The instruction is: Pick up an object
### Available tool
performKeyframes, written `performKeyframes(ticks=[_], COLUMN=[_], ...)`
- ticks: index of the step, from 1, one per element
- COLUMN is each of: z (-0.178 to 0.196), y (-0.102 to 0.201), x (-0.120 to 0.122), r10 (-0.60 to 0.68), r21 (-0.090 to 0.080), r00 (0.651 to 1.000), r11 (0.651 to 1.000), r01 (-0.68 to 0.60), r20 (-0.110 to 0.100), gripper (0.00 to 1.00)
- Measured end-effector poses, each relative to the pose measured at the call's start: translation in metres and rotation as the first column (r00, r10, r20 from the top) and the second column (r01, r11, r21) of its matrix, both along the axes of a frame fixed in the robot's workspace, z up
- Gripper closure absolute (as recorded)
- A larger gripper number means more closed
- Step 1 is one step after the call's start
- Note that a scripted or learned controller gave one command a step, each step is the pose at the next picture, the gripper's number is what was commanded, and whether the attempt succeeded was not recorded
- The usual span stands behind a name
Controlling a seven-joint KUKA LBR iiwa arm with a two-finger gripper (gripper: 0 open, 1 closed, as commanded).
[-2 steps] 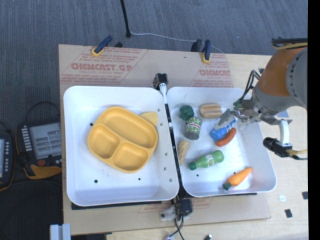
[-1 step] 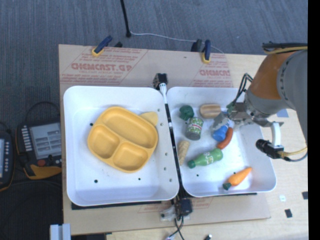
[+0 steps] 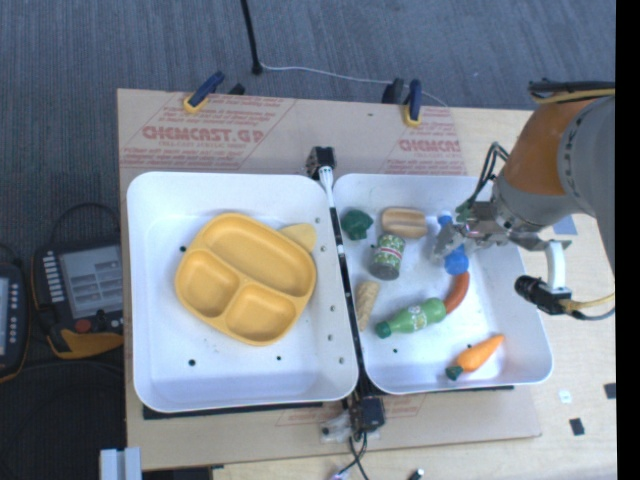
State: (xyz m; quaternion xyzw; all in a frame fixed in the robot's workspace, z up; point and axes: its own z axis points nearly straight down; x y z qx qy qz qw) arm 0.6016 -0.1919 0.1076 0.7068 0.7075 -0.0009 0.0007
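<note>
The right bin (image 3: 530,363) holds several toy foods. A hot dog bun (image 3: 403,220) and a dark green vegetable (image 3: 355,223) lie at its back, with a small can (image 3: 387,256) just in front of them. Toward the front lie a pale cone (image 3: 367,298), a green bottle (image 3: 412,318), a red sausage (image 3: 457,290) and an orange carrot (image 3: 476,355). My gripper (image 3: 447,238) is low in the bin's back right part, right above a small blue object (image 3: 456,262) and beside the bun. I see nothing clearly held.
The left bin (image 3: 150,368) holds a yellow divided plate (image 3: 246,276) with a yellow wedge (image 3: 299,234) behind it. A ridge (image 3: 340,268) divides the two bins. Clamps (image 3: 412,103) and a cable sit at the bench's back edge.
</note>
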Motion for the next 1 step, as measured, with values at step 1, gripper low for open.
performKeyframes(ticks=[1], z=[0.1132], y=[0.0893], x=[-0.0075], r10=[0.001], r21=[0.002], r00=[1.000], r11=[1.000], r01=[-0.001], r20=[0.001], gripper=[1.00])
